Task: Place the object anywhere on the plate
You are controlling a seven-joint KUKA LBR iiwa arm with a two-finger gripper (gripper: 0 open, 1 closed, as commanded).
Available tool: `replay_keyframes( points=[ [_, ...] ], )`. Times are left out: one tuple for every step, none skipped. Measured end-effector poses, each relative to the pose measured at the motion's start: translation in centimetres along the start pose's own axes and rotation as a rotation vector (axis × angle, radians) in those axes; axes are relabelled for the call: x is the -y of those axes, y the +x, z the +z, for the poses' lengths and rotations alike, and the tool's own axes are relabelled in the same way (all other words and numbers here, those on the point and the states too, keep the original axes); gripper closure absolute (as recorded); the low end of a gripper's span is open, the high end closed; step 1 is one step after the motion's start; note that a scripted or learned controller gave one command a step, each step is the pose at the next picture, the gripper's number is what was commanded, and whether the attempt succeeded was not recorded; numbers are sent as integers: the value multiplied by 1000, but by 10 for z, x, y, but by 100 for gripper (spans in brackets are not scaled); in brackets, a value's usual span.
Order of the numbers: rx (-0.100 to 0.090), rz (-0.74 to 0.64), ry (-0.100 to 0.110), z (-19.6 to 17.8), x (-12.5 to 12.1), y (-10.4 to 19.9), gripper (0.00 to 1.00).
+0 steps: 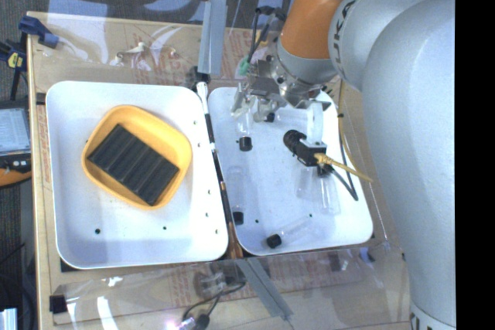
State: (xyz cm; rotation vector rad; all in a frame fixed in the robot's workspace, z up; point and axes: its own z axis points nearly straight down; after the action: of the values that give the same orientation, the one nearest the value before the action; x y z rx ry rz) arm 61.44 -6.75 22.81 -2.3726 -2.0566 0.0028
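Gripper (246, 118) hovers low; open or clenched, can't tell (wrist blocks it). Black piece (244, 142) lies just beside it, ungrasped, likely the object. Step: pick. Next needs descent onto it, grip, lift, then carry to plate (176, 138), well apart.

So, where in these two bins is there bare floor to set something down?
Left bin: a wide bare strip along the near wall, below the yellow plate. The black ridged pad covers most of the plate. Right bin: crowded at the far end, under the gripper; small black pieces dot the near edge.
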Motion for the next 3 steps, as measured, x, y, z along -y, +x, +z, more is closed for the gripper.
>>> replay_keyframes(
  points=[
    [-1,-130,4,37,-6,72,100],
    [0,-275,4,37,24,99,100],
    [0,-414,4,38,52,94,100]
  ],
)
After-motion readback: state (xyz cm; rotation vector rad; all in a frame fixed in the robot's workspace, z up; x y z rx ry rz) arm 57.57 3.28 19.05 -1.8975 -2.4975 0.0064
